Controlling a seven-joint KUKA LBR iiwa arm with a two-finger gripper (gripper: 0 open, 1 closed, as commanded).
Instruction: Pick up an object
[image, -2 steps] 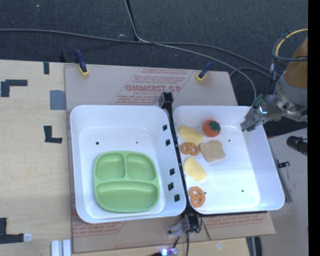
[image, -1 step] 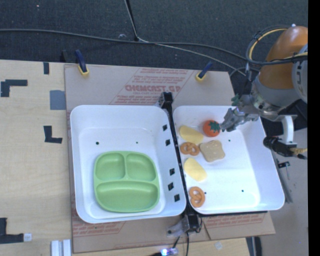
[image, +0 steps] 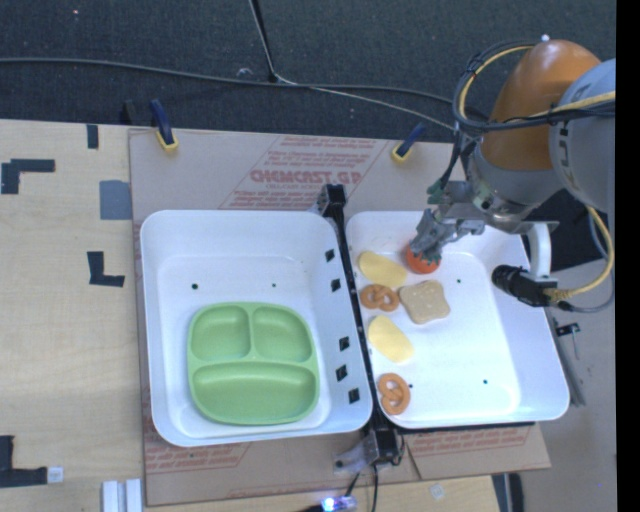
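Dark carpet with trailing cables is lying behind a wooden bench, where a cardboard sheet is carrying two shallow white bins. The arm is reaching in over the right bin (image: 540, 395), bringing the gripper (image: 432, 240) down at the bin's far edge, apparently lining up on a small red-orange piece (image: 422, 261). That piece is sitting directly beneath the fingertips, touching or nearly so; I cannot tell whether it is actually clamped, nor how wide the fingers are standing. Just beside the gripper, toward the divider, a yellow lemon-like piece (image: 381, 267) is resting. Below it: a pretzel (image: 378, 296), a bread slice (image: 425, 301), another yellow piece (image: 390, 340), a second pretzel (image: 393, 393). Well apart, the left bin (image: 165, 250) is holding a green divided plate (image: 253, 363).
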